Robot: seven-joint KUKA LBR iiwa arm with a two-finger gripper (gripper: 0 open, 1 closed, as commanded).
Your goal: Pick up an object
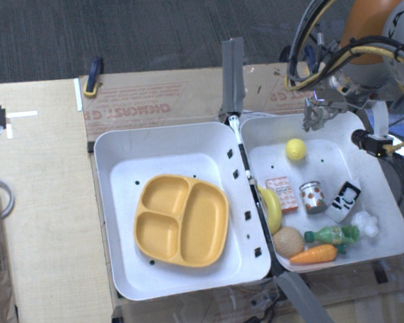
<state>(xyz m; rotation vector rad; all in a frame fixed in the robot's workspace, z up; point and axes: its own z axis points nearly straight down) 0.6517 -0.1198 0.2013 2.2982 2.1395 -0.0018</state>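
- The grey arm's metal hand hangs over the far rim of the shallow white plastic right bin; whether it is apart or together cannot be told.
- In that bin: a smooth round yellow ball nearest the hand, a small printed can mid-bin, a tapered orange carrot by the near wall.
- Left of that bin, a glossy yellow three-compartment plate lies in the left white bin.

A pale wooden bench under even light meets dark grey carpet beyond.
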